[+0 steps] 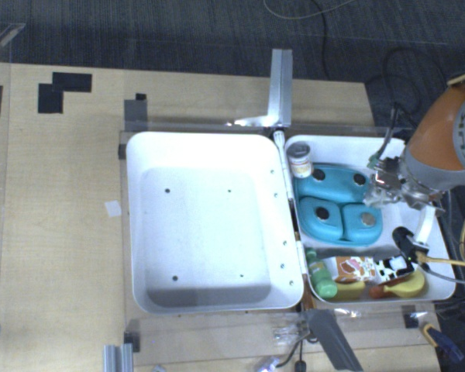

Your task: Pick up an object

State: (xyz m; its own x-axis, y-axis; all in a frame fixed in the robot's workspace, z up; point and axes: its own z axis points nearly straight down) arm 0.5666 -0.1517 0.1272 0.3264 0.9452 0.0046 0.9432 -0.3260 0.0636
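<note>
Over the right bin (446, 289) the gripper (384, 178) hangs just above the blue toy (337, 204). I cannot tell if it is open or closed, and nothing shows in its grip. A small can (298, 160) sits near the top. A green bottle (319, 276) and a yellow banana (407, 287) lie at the bottom. The left bin (205, 219) sits beside it. I think the picking is not done yet.

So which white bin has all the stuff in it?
The right bin, beside the arm. It holds a blue toy, a small jar and food packets.
</note>
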